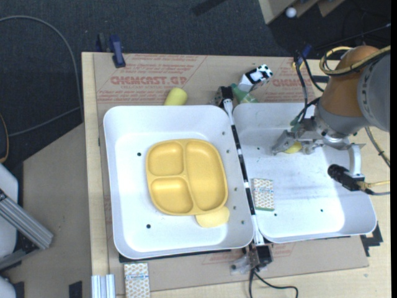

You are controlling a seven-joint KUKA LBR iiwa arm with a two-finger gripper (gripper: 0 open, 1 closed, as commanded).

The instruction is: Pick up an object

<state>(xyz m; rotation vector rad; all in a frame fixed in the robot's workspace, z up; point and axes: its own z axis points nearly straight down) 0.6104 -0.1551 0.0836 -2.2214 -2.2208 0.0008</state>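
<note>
Two white bins sat side by side on the bench (93,166).
In the right bin (347,222), the gripper (291,143) was down at a small yellow object (293,148); whether its fingers pinched it, I cannot tell. A divided yellow plate (186,176) lay in the left bin (124,166).

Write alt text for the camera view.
The arm's hand is low in the right bin, at a small yellow object. A patterned packet lies by that bin's left wall; the left bin holds a yellow divided tray.
</note>
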